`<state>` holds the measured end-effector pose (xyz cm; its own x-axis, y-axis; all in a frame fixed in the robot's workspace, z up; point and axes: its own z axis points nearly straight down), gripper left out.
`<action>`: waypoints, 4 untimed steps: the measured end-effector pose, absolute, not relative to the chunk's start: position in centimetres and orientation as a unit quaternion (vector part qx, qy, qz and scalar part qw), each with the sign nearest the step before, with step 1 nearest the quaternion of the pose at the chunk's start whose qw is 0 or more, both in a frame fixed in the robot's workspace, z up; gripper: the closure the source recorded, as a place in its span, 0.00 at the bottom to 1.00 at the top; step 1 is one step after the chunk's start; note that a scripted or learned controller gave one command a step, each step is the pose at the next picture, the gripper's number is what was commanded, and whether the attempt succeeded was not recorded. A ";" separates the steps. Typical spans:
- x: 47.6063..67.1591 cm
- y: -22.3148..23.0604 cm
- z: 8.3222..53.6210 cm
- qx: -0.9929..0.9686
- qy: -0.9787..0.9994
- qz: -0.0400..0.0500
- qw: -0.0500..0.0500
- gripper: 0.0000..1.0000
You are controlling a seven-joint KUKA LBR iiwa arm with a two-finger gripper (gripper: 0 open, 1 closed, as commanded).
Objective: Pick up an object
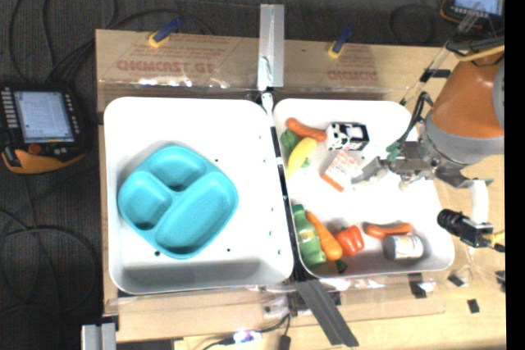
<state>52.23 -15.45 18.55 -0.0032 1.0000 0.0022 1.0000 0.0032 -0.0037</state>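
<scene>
Grey two-finger gripper [373, 168] hangs over right white bin [426, 115], jaw state can't tell. Small white-and-orange carton [339, 169] lies just at its 9 o'clock, w/ yellow plastic banana [300, 152] beyond.

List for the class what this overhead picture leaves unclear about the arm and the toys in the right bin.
- Gripper: finger state too small and blurred in the camera view.
- Printed card: text too small to read.
- Can: label blurred.
- Green toys along the right bin wall: partly hidden under orange pieces.

Glossy blue plastic plate [177, 200]; smooth white bins [197, 115]; cardboard backing [189, 61].
</scene>
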 end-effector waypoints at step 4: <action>60.8 -7.8 18.3 -0.639 -0.769 0.003 -0.001 1.00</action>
